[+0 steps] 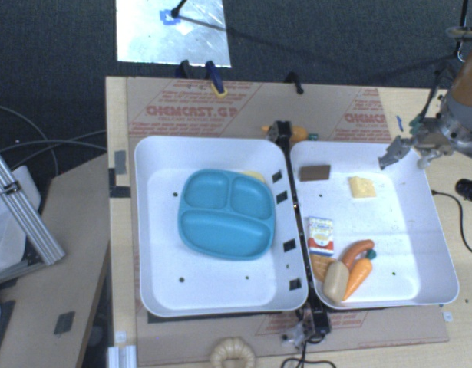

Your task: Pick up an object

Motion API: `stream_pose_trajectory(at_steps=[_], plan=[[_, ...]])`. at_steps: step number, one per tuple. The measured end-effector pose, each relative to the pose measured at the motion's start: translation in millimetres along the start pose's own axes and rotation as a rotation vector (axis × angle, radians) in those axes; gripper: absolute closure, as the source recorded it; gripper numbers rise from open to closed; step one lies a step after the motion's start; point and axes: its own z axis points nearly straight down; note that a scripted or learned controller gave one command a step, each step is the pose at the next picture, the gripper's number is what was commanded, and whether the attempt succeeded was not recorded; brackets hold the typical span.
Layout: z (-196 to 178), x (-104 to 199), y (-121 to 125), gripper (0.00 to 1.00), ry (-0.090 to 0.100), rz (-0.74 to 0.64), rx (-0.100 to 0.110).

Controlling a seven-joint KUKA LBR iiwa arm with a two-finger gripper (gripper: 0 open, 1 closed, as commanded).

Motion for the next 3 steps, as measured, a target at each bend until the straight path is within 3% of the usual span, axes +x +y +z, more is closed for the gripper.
stream_pose_trajectory(at_steps=[1, 3], plan=[[-1.0, 0.0, 0.5, 0.00, -0.001, 0.000, -0.002], [88.5, 7.1, -2.0, 0.00, 0.000, -0.003, 0.001]])
